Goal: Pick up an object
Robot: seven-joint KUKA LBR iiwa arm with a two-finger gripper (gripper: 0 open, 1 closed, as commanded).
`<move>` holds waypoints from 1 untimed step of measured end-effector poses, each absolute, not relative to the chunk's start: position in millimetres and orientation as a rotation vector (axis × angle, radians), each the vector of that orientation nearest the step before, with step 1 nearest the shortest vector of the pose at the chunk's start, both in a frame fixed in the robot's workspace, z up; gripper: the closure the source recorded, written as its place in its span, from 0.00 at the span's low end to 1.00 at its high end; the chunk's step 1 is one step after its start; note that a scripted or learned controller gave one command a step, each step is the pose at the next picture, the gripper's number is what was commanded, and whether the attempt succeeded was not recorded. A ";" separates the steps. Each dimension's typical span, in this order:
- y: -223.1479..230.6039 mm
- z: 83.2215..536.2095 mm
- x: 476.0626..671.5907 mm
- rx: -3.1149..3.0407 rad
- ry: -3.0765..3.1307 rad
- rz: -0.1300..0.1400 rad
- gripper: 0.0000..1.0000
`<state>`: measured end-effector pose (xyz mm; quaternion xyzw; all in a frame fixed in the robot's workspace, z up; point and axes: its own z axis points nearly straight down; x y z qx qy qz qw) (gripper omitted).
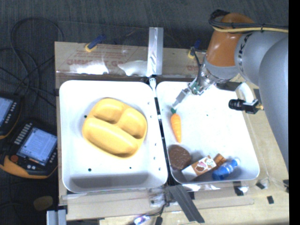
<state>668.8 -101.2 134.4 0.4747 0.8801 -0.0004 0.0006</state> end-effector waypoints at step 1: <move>-100.0 92.3 631.3 1.481 2.770 -0.002 0.00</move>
